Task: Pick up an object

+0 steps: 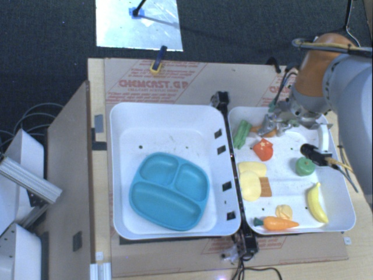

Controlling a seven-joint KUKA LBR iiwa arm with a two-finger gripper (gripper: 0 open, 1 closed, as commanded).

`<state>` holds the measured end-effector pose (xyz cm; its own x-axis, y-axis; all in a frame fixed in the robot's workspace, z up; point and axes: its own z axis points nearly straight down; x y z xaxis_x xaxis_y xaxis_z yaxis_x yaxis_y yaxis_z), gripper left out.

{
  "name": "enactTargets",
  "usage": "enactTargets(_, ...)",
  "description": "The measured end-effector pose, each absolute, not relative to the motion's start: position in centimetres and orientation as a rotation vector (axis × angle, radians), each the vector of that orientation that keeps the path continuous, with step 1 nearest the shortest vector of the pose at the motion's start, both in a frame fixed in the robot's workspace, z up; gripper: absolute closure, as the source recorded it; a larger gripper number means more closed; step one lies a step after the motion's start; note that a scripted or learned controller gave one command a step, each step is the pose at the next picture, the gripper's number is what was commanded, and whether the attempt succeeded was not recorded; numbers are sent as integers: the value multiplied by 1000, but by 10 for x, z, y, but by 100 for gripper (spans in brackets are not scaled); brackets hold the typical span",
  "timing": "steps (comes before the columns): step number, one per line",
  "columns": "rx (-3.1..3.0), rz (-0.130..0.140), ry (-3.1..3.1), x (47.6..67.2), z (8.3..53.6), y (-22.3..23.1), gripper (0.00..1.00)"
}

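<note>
Your nearest pick is the red tomato-like toy (263, 150), round and glossy with a small green top, lying in the right bin (338, 214) just below the gripper (271, 127). A green pepper (241, 133) lies just left of the gripper. Nothing sits between the tips that you can see, but their metal blurs together, so you cannot tell how wide they stand. The grey arm (349, 86) covers the bin's far right corner. The left bin (125, 121) holds a blue divided plate (169, 190).

red tomato-like toy (263, 150) lies in right bin (344, 214), poss. just below end effector (271, 127).
</note>
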<state>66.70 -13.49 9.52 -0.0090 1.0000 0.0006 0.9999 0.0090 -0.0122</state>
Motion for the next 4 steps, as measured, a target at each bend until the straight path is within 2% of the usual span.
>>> enactTargets(1, -2214, -15, -2239, 671, 192, -67, 100)
enactTargets(2, -2218, -3, -2229, 669, 185, -72, 0)
enactTargets(3, -2221, 9, -2215, 627, 78, -110, 0)
enactTargets(4, -2222, -5, -2225, 632, 96, -107, 100)
